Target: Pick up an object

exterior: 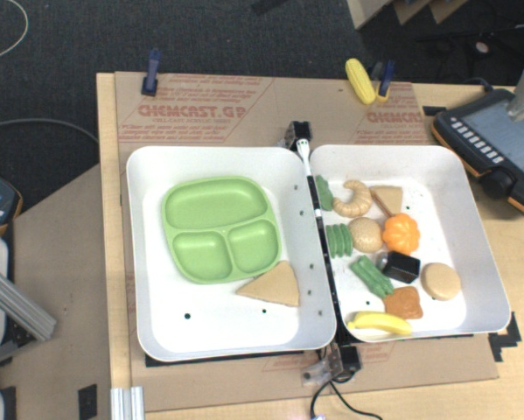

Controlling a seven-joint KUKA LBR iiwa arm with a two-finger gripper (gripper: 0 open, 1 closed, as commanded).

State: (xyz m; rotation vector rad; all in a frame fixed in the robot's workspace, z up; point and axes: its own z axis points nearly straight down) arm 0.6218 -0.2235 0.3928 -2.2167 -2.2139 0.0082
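Several small toy foods lie crowded in the right-hand shallow white bin point(471, 234): a round orange plastic fruit point(401, 232) near the middle, a tan curved croissant-shaped piece point(356, 199) up and to its left, a tan wedge point(387, 199) just beside that, a pale round bun-like piece point(365, 234) touching the orange fruit's left side, a black rectangular block point(401, 266) just below the fruit, a beige round disc point(441, 281) to the block's right, an orange-brown chunk point(404, 303) below the block, and a yellow plastic banana point(380, 324) along the bin's near edge. Green ridged strips point(338, 239) lie along the left wall of this bin, with another green piece point(371, 276) slanting toward the banana. The left-hand white bin point(148, 234) holds a light green plastic divided tray point(220, 227) lying flat, and a tan triangular wedge point(272, 287) just beside the tray's lower right corner. Both bins sit side by side, touching, on a brown cardboard-covered tabletop point(209, 112) printed with red lettering. A blue clamp point(150, 73) and a yellow clamp point(360, 80) grip the far edge of the board. The claw's state cannot be told, nor how the toy foods lie relative to it.
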